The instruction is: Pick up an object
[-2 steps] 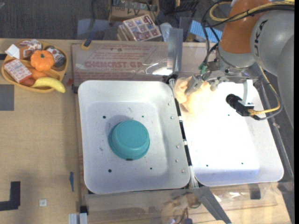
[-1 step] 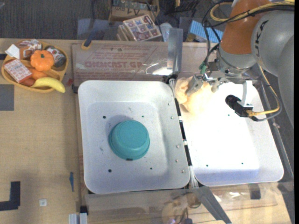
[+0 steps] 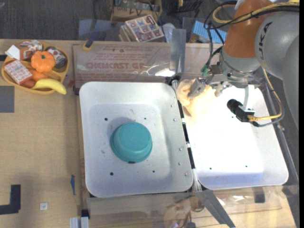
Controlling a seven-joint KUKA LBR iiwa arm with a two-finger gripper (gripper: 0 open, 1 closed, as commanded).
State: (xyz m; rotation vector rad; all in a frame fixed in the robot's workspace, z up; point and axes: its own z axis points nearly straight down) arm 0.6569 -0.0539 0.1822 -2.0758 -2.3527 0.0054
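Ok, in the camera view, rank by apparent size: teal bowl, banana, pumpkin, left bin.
Largest to smallest, as they look:
1. left bin
2. teal bowl
3. banana
4. pumpkin
Banana and pumpkin are close: the banana is longer, the pumpkin rounder, so their order is unsure.

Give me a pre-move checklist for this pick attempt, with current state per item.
1. Gripper over a bin: ok, it sits at the far left corner of the right bin.
2. Target under the gripper: cannot tell, a pale washed-out object lies by that corner, its outline blurred by glare.
3. Object held between the fingers: cannot tell.
4. Teal bowl out of the arm's way: ok, it rests upside down in the left bin, apart from the gripper.
5. Cable near the wrist free of the bin wall: ok, it loops above the right bin.
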